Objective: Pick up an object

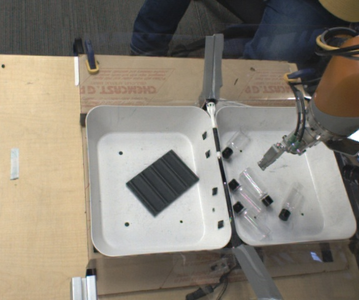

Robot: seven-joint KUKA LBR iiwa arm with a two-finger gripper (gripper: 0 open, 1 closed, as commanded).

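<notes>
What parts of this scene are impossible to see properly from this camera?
- Gripper, camera view: small and blurred, so how its fingers stand is unreadable.
- Clear vials in the right bin: see-through on white, so their outlines and exact count are uncertain.
- Arm: cut off by the right edge.
- Black ridged pad in the left bin: its underside is hidden.
</notes>
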